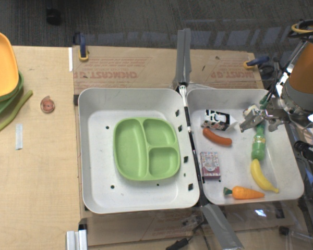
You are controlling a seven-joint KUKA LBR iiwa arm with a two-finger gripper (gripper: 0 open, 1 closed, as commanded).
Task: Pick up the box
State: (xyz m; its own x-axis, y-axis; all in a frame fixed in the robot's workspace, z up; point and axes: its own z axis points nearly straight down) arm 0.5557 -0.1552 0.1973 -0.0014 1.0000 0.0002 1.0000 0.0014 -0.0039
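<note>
The gripper [252,117] hangs over the right bin [297,189], near its back, above the green bottle [259,145], likely getting ready to reach down. I cannot tell how wide it is. The box [210,165] lies by the left wall, well apart from it. A hot dog [217,136], banana [263,176] and carrot [243,192] lie there too. The left bin [91,155] holds a green tray [146,149].

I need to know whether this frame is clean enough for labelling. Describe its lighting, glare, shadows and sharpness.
Camera view: lighting is even and diffuse, with soft shadows along the inner walls of the shallow white left bin; mild glare on the green divided plastic plate; the small pink-and-white printed box is fairly sharp, though its print is too small to read; the metal claw looks slightly soft; lines bow slightly near the edges.
</note>
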